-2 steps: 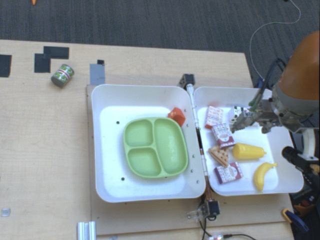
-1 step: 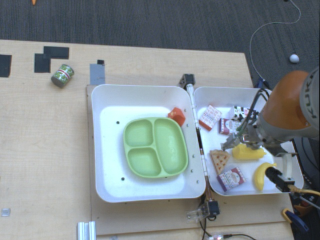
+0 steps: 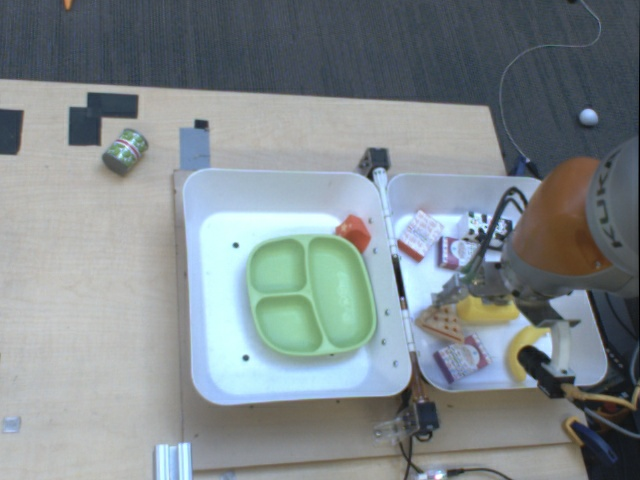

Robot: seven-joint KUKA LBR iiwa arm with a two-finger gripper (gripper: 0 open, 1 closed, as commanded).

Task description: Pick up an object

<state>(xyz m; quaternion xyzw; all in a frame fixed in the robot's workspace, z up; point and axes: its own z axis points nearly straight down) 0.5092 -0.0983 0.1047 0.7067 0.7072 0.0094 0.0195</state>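
White bins, 2 of them, side by side on a light wood bench (image 3: 90, 298). Landmark: the green divided plate (image 3: 311, 294), 3 compartments, sitting flat in the middle of the left bin (image 3: 215, 268).

Red-orange chunk (image 3: 353, 232) just off the plate's upper right corner, touching or almost touching its rim, close to the wall shared with the right bin (image 3: 590, 368).

Right of the plate, across that wall: red-and-white packet (image 3: 419, 235) up top, darker packet (image 3: 458, 253) just beyond it, tan triangular wedge (image 3: 441, 322) level with the plate's lower half, small maroon packet (image 3: 461, 359) just below the wedge. Yellow item (image 3: 483, 311) touches the wedge on the side away from the plate. Second yellow piece (image 3: 519, 353), curved, sits farther right and lower, partly behind arm hardware.

Gripper (image 3: 462, 288) is over the right bin, right of the plate, low above the wedge and the first yellow item. Arm body with the orange band (image 3: 560, 233) comes in from the far side and covers most of it, so I cannot tell how the hand is set or whether anything is in it.

Far upper left of the plate, outside the bins: small green can (image 3: 125, 152) on its side on the bench, near black squares (image 3: 100, 118). Black clamp (image 3: 375, 160) at the top of the bin divider.
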